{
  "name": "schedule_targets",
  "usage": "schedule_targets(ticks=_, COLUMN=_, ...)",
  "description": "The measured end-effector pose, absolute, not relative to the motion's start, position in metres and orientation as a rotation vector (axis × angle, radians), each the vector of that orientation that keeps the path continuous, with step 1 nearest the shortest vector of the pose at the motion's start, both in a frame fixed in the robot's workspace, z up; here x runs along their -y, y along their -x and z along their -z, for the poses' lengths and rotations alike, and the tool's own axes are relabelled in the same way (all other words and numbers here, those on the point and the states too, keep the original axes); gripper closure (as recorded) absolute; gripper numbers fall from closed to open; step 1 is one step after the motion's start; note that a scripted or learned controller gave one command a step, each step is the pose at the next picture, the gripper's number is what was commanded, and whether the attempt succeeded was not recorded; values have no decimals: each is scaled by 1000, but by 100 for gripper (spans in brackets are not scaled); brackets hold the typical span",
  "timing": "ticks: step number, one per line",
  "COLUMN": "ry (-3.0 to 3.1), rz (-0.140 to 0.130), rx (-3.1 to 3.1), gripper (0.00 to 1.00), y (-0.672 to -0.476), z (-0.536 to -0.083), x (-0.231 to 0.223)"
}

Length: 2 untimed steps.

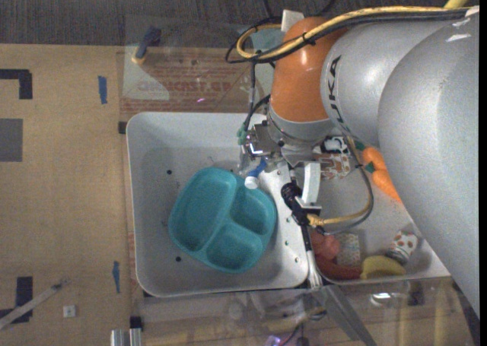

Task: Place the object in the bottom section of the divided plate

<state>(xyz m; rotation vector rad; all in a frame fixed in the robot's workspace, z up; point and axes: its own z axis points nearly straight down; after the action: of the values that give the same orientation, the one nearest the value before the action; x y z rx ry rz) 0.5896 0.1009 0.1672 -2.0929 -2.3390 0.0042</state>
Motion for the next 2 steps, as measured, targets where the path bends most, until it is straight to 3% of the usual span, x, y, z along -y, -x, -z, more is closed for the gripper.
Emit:
schedule_targets(ticks=1, ry=1866, rz=-4, rx=2524, gripper=100, y=-559, z=-184, x=-173)
schedule_targets(ticks=2, ry=1867, rz=-3, rx=2523, gripper=0, y=-560, z=-184, x=-172)
